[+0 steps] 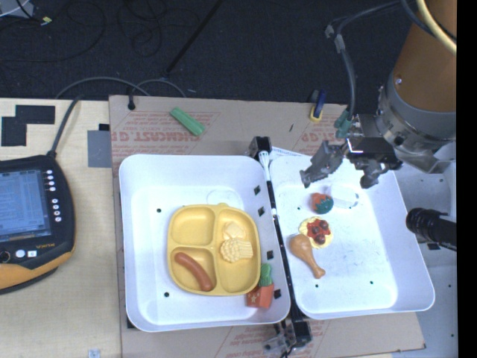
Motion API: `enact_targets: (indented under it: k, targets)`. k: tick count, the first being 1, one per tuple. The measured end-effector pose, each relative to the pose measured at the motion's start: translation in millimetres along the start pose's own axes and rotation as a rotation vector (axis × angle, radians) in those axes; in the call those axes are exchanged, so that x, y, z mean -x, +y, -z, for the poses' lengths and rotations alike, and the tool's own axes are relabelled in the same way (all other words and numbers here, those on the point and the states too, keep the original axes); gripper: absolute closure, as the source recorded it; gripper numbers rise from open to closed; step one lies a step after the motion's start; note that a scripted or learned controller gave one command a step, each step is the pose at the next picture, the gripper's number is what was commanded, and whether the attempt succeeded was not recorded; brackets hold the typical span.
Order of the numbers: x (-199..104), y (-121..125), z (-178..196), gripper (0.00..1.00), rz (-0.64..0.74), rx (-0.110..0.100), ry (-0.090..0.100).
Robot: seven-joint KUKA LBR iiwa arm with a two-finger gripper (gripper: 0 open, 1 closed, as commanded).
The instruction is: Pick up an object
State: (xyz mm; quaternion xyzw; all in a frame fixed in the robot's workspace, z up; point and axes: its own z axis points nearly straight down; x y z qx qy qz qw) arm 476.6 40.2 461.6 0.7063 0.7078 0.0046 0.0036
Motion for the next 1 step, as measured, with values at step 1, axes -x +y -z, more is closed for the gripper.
enact_targets:
  k: [1]
  targets:
    - [-2.7,-0.3,2.0,1.00,0.008,-0.016,-0.003]
